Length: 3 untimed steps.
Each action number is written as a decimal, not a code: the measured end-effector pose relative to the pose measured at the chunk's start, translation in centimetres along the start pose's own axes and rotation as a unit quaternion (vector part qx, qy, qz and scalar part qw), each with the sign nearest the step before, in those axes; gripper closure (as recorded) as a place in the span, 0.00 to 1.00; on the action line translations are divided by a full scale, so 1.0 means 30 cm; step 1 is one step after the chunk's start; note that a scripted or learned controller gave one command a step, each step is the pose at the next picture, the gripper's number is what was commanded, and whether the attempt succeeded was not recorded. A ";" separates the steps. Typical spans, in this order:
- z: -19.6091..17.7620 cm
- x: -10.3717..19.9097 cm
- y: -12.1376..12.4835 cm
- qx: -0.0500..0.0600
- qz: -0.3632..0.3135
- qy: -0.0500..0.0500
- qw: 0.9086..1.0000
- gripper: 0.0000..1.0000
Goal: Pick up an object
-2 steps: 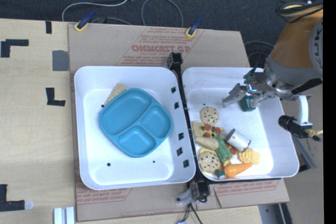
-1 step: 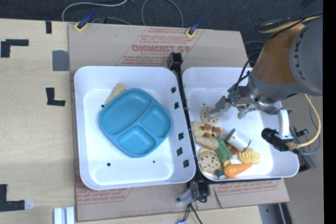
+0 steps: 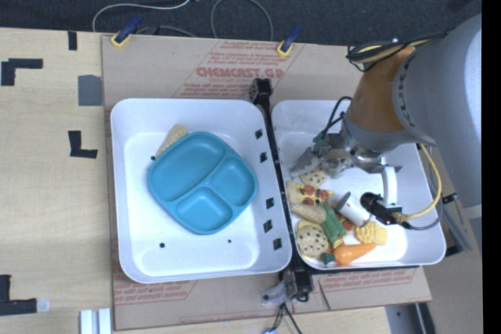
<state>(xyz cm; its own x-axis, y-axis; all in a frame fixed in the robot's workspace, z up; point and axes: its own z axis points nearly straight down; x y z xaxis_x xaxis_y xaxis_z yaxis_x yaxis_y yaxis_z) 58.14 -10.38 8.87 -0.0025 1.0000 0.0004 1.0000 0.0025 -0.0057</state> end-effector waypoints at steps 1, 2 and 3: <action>-0.052 -0.002 0.003 -0.002 0.000 0.000 1.000 1.00; -0.050 -0.002 0.002 -0.002 0.000 0.000 1.000 0.00; 0.012 0.020 0.038 -0.002 0.001 -0.001 1.000 0.00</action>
<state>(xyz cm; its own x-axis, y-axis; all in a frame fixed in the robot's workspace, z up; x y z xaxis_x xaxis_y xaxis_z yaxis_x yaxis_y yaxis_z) 59.27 -9.77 8.51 -0.0015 1.0000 -0.0012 1.0000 0.0015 -0.0007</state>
